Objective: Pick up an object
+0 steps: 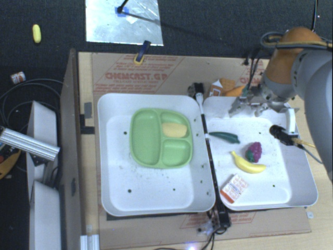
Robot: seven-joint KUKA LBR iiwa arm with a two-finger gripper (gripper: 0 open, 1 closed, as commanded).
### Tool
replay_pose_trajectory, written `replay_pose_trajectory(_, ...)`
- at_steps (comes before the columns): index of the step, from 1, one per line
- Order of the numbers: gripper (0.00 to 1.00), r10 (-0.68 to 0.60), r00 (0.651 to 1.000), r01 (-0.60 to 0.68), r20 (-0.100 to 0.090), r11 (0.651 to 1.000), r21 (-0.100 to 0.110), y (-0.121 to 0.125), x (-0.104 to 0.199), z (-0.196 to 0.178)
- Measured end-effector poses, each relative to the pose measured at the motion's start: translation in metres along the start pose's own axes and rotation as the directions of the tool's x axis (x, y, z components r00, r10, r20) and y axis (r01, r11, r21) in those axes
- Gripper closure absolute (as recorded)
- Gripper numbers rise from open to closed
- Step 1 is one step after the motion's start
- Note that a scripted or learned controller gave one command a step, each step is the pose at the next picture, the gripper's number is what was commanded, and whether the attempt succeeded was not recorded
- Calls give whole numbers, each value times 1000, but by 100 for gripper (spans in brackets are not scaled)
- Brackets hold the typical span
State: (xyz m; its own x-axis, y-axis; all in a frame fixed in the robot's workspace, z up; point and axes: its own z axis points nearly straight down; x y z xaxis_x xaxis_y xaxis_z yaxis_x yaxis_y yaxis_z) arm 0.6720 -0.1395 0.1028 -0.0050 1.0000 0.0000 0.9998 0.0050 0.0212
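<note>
Green pepper (224, 137) lay nearest my tool (250, 104), on the floor of the right bin (291, 184) close to that bin's left wall, with nothing touching it. My tool hung over the far left part of the same bin, near its far rim and apart from everything in it. I could not tell whether it was apart or together, and nothing showed in its grip.

Nearer the camera than the pepper, and to its right, a bunch of purple grapes (254, 151) sat close against the far side of a yellow banana (248, 164). Nearer again, by the bin's near left corner, lay a small white and orange packet (234, 188).

Across the divide, the left bin (118, 191) held a green divided plate (151, 139), and a pale yellow piece (174, 130) lay in its far right compartment. Both bins stood side by side on the table (130, 73).
</note>
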Motion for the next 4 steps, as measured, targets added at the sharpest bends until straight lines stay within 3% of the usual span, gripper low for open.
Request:
replay_pose_trajectory(1, 0, 5, 1000, -5, 1, 1000, 19, -44, -25, -94)
replay_pose_trajectory(2, 0, 5, 1000, -5, -2, 1000, 28, -83, -23, 13)
replay_pose_trajectory(3, 0, 5, 1000, -5, -1, 1000, 24, -119, 0, 17)
replay_pose_trajectory(4, 100, 4, 1000, -4, 1, 1000, 18, -116, -1, 6)
